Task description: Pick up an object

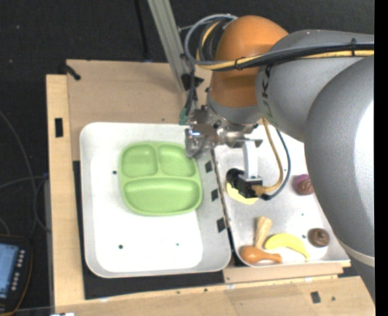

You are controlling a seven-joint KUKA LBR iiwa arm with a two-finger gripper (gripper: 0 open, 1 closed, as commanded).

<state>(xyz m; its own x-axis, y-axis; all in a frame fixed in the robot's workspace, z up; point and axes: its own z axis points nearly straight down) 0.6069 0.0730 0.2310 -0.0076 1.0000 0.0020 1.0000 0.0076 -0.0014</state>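
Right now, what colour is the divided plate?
The divided plate is light green, plain with no pattern; the camera view shows it best.

Bright, even overhead light; slight softness.

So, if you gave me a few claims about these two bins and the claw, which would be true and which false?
1. The green plate lies in the left bin. True.
2. The banana lies on the green plate. False: it lies in the right bin, near the front edge.
3. The green plate has three compartments. True.
4. The claw is right beside the banana. False: it is over the plate's far right corner, near the divide between the bins.
5. The small purple thing sits in the left bin. False: it is in the right bin, near the right side.
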